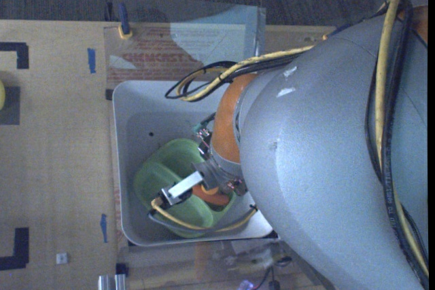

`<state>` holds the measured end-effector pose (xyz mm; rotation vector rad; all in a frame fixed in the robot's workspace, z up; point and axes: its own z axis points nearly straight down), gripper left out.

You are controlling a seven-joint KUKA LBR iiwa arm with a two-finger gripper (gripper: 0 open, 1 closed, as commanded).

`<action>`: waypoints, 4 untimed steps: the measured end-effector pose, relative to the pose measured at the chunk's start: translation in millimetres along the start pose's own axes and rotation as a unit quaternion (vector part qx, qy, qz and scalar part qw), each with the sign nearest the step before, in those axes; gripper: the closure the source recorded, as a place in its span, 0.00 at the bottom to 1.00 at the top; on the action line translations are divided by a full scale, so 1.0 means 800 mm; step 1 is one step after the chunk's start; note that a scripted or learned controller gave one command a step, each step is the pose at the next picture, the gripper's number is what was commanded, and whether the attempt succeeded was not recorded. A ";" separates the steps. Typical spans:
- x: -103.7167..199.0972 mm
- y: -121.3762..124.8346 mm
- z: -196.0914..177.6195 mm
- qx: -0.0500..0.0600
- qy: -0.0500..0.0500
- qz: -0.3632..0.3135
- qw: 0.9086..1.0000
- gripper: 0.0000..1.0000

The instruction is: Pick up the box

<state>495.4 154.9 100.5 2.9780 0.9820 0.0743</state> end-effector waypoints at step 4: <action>-0.001 0.048 -0.007 0.003 0.004 0.205 0.979 1.00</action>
